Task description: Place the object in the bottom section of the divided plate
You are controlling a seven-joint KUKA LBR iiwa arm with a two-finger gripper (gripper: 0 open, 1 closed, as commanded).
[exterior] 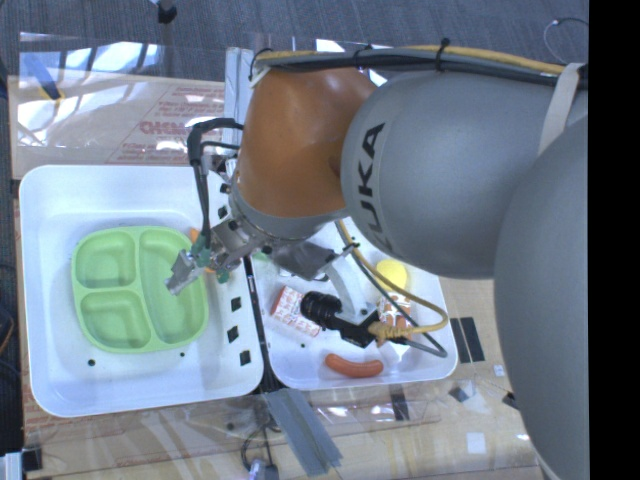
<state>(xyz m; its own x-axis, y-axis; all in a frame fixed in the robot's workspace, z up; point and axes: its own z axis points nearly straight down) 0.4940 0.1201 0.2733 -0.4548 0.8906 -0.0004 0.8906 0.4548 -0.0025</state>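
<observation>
Item 1, task object: a small orange-and-green item [203, 256]. You will find it tight against the gripper [185, 273], above the right rim of the green divided plate [140, 288]. Most of it is hidden by the tool, so you cannot read its long axis or heading. An orange bit shows at its upper end and a green bit just below.

Item 2, gripper: tilted down and to the left over the plate's long right compartment, near that compartment's upper half. You cannot tell whether it is spread or pinched, nor whether it grips the item.

Item 3, plate: three compartments, two stacked on the left and one long one on the right. It lies flat in the left white bin [40, 198], toward the bin's middle.

Item 4, right white bin [300, 360]: holds a small red-and-white packet [288, 308] near its left wall, a sausage [353, 366] lying roughly level near the front wall, and a yellow rounded piece [392, 273] further back, partly covered by the arm [450, 158].

Item 5, bench [120, 438]: a clear sheet with red print [150, 118] lies behind the left bin.
</observation>
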